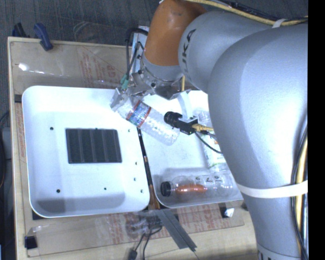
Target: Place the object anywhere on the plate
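left bin (43, 145): white, fills the frame's left half; dark ribbed rectangular plate (93, 145) lies flat at its centre, nothing on the plate.
right bin (168, 161): white, mostly hidden under the arm; one clear bottle with black cap and orange contents (192, 188) lies at its lower edge.
gripper (131, 91): at upper centre, over the divide between the bins; how far the jaws stand apart cannot be told, and no grip on anything is visible.
task bottle (151, 122): clear plastic, blue-red label, just below the gripper, at the right bin's upper left by the shared rim.
axis: long axis diagonal, upper left to lower right; which end bears the cap cannot be told.
count: 2 bins, 1 plate, 2 bottles clearly seen.
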Action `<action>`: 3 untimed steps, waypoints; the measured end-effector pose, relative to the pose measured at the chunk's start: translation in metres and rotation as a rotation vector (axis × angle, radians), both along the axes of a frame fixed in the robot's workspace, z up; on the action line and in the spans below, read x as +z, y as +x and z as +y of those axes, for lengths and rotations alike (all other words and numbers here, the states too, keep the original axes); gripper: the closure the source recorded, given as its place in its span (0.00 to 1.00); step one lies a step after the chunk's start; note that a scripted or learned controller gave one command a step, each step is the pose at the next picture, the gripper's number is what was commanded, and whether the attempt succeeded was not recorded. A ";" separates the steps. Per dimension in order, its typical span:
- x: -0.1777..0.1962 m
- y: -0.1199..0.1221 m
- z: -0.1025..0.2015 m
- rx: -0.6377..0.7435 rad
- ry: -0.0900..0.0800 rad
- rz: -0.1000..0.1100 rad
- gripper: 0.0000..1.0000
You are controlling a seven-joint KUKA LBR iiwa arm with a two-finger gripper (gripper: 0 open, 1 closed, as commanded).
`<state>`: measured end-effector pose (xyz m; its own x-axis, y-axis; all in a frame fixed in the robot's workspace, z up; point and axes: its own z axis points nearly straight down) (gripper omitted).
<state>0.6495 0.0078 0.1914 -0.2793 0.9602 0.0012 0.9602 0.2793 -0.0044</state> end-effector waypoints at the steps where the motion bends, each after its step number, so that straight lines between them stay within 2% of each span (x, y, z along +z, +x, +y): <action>1: 0.000 -0.068 0.038 0.167 0.000 -0.001 1.00; 2: 0.000 -0.048 -0.009 0.179 0.000 -0.003 1.00; 3: 0.000 -0.131 0.047 0.323 0.001 -0.001 1.00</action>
<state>0.5187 0.0543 0.1911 -0.5697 0.8218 0.0015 0.8218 0.5697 -0.0032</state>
